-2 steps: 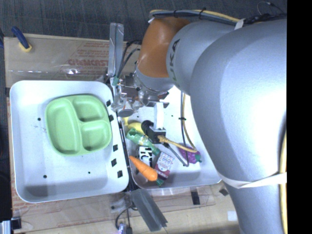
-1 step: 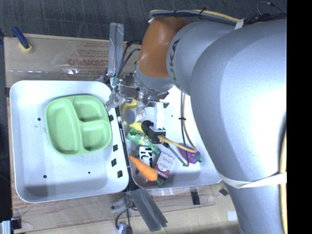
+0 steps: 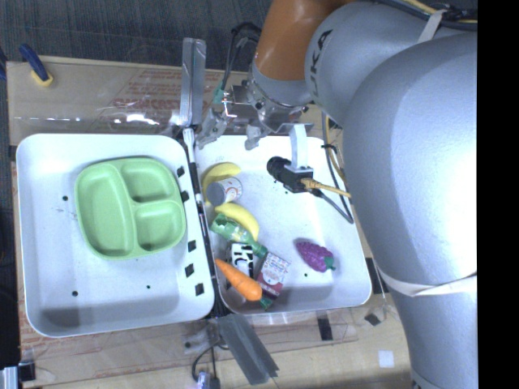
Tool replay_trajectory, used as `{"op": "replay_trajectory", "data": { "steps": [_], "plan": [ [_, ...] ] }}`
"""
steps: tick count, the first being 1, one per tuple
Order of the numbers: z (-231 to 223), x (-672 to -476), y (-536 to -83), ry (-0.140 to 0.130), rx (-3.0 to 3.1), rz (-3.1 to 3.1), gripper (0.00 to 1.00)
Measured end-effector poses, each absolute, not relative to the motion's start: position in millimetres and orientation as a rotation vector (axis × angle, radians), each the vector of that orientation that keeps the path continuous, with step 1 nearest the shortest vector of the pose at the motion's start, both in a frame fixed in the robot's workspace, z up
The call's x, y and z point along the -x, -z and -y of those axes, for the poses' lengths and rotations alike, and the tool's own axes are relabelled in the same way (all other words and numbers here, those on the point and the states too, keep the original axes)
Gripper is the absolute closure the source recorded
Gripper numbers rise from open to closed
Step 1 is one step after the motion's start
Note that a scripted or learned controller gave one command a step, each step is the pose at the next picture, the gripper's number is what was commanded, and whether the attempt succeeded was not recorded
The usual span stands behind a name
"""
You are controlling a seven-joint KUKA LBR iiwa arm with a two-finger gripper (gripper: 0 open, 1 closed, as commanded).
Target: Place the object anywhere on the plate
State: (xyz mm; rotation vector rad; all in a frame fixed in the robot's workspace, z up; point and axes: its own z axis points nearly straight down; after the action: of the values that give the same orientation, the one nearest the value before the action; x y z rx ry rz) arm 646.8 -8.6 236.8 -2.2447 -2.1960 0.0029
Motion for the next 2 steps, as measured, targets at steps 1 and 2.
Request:
{"op": "replay_trajectory", "data": {
  "steps": [1, 2],
  "plan": [
    [6.5, -647.0, -246.2, -0.007, 2.233, 2.206, 1.0],
    [-41.8, -566.9, -239.0, -0.006, 1.953, 2.456, 1.0]
  ]
}}
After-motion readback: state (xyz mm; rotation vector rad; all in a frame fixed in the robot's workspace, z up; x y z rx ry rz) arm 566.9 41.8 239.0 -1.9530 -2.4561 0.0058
